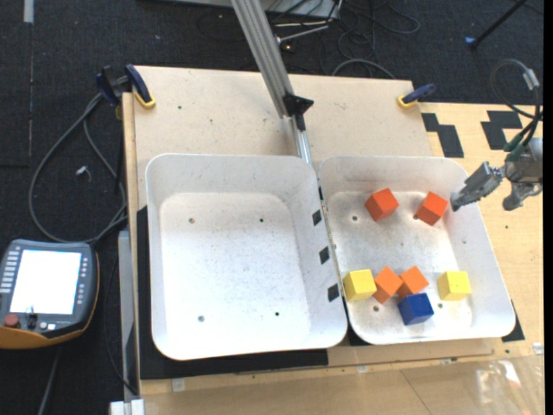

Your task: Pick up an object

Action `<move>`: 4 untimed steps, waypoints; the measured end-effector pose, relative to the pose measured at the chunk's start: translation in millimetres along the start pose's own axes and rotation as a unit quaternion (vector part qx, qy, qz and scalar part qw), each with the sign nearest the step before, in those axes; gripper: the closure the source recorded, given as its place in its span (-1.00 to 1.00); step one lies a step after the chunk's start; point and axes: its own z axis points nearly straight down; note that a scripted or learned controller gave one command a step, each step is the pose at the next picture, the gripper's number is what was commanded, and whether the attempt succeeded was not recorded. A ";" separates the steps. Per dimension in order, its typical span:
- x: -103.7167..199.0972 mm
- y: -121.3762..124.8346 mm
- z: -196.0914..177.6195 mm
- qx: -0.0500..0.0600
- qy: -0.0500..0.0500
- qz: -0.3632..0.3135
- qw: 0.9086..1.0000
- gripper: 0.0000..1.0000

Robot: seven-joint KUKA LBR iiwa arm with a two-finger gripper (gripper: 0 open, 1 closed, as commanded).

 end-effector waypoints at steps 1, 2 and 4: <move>57.9 -1.1 77.7 0.009 0.003 -0.003 1.000 -1.00; 4.6 0.9 -67.5 0.000 0.000 0.002 1.000 -1.00; 12.6 -0.4 -9.9 0.006 0.001 0.002 1.000 -1.00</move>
